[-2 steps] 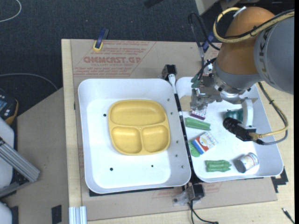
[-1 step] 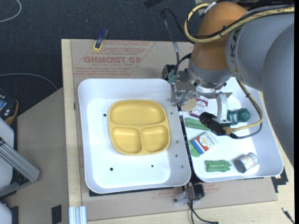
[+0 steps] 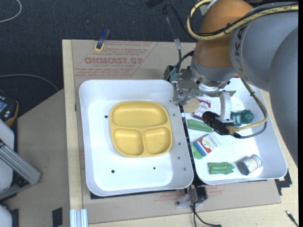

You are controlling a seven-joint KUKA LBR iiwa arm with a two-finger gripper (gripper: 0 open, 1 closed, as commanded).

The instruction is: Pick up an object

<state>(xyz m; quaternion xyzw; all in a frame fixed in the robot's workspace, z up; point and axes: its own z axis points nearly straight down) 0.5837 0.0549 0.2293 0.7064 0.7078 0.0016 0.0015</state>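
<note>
Bench: brown board (image 3: 118,56) on dark carpet, bearing two white bins side by side.
Left bin (image 3: 90,126): holds a yellow divided tray (image 3: 140,127).
Right bin (image 3: 274,155): green slab (image 3: 220,168) and small can (image 3: 249,164) near the front rim; red-blue packet (image 3: 205,145) beside the divider.
Gripper (image 3: 189,91): low over the right bin's back corner by the divider; grip state cannot be told.
Hidden: arm (image 3: 265,37) covers the right bin's rear.

Two white bins (image 3: 90,126); one yellow divided tray (image 3: 140,127); two green toys (image 3: 220,168).
</note>
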